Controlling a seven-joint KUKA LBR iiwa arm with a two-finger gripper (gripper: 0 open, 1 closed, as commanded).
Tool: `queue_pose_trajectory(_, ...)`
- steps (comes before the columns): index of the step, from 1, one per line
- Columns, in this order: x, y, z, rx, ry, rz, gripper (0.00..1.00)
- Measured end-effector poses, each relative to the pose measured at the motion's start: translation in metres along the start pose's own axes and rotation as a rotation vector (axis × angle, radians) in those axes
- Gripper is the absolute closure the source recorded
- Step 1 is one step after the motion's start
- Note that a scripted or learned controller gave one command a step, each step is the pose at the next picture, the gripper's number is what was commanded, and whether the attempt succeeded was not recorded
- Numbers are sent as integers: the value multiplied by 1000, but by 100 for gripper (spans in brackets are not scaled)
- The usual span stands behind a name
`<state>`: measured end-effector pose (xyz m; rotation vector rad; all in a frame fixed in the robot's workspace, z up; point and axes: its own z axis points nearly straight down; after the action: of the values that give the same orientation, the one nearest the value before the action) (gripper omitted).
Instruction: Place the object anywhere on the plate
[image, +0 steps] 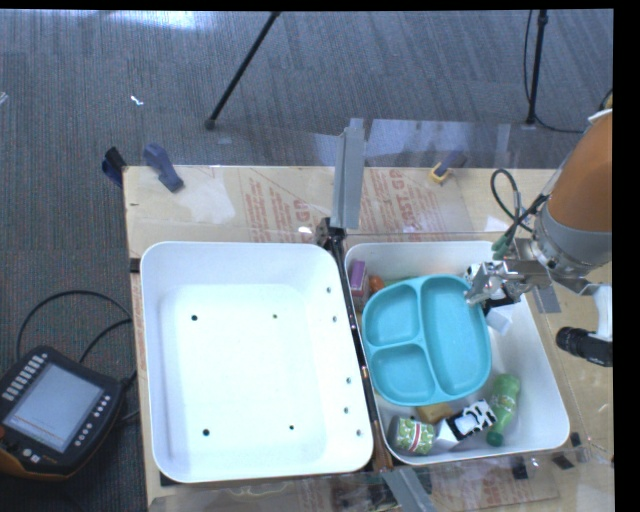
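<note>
Smooth blue three-compartment plate (427, 341) in the right bin (553, 400). Gripper (487, 287) over the plate's upper right rim, finger state indiscernible. Small items crowd the plate's lower edge.

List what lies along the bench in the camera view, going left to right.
Teach pendant → left white bin → blue divided plate → green bottle → end effector at the plate's right edge.

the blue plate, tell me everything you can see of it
The plate is light blue, plastic-looking, a rounded square split by raised ridges into three compartments, none with anything in it. It lies flat, turned slightly, in the right bin, filling most of it. Small items crowd its near edge, and the tool sits at its far right corner.
</note>
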<state>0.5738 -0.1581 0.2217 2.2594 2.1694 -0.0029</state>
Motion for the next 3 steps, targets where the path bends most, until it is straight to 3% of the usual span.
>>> queue_pose_trajectory(1, 51, 42, 4, -30, -18, -22, 100)
queue_pose_trajectory(2, 136, -4, -9, -30, 2, -142, 100)
queue_pose_trajectory(3, 208, 6, 26, 9, 8, -177, 100)
